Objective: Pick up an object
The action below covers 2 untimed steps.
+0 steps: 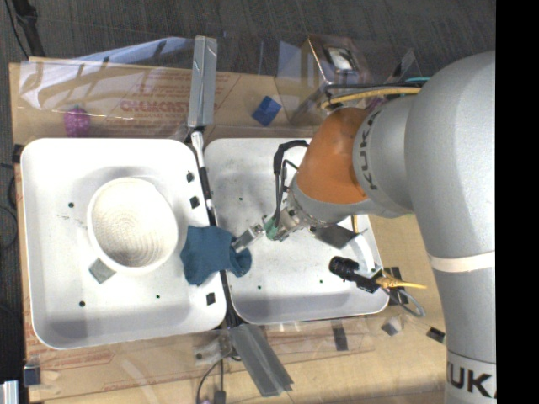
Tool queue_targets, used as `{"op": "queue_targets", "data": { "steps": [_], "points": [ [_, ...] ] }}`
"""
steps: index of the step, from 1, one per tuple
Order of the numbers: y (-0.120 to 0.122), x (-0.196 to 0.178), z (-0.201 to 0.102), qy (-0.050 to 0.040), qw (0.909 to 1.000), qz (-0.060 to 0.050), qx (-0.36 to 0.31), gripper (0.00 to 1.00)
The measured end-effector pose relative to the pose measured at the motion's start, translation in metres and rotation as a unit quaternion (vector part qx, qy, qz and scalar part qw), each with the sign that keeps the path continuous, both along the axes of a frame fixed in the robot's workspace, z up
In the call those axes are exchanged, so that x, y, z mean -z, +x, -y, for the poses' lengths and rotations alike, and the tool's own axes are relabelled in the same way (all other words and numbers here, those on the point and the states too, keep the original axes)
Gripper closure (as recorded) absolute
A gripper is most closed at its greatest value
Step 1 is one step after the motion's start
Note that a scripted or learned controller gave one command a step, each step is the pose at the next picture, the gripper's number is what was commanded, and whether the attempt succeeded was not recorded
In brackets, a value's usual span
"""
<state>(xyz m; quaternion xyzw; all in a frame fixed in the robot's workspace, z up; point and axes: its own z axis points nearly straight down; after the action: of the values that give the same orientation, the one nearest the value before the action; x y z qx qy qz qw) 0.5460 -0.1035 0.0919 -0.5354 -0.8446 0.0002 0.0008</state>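
Note:
A dark blue cloth [209,256] lies crumpled over the divider between the two bins, mostly on the left bin's right edge. My gripper [247,239] reaches down into the right bin [286,310], and its tip sits at the cloth's upper right edge. Touching or apart, the view does not settle. A white ribbed bowl [130,222] rests upside down in the left bin [50,310]. A small grey square piece [101,270] lies just below and left of the bowl.
The grey arm with its orange band [337,171] covers the upper right of the right bin. A blue block [267,109] and a purple object [77,123] lie on the cardboard behind the bins. A grey flat piece [337,236] lies under the wrist.

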Motion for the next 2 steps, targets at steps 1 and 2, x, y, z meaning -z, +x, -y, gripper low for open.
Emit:
{"op": "queue_targets", "data": {
  "steps": [1, 2],
  "points": [
    [-0.07, 0.001, -0.002, 0.0006, 0.9999, -0.001, -0.016, 0.0],
    [-0.009, 0.0, -0.002, -0.0002, 0.9984, -0.001, 0.057, 0.0]
  ]
}}
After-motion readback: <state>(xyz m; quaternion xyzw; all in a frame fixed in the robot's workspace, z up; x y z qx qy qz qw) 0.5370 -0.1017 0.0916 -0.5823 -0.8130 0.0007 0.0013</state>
